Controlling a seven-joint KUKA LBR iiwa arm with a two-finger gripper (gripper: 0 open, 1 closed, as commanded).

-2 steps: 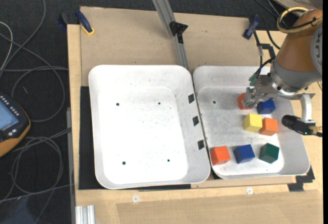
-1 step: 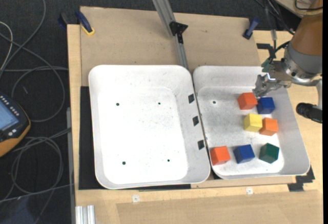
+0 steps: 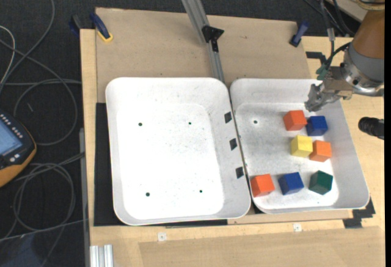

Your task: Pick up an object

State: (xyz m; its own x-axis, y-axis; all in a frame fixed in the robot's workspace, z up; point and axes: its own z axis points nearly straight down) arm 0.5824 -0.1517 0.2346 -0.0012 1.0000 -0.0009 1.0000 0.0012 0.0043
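small orange cube [image 3: 295, 120], matte, below hand [image 3: 314, 102]

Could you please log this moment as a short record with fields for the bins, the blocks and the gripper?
bins: left bin and right bin, side by side
upper group in right bin: orange block, blue block, yellow block, orange block
front row in right bin: orange block, blue block, green block
gripper: over the right bin's far side, just above the upper group
held: nothing seen between its fingers
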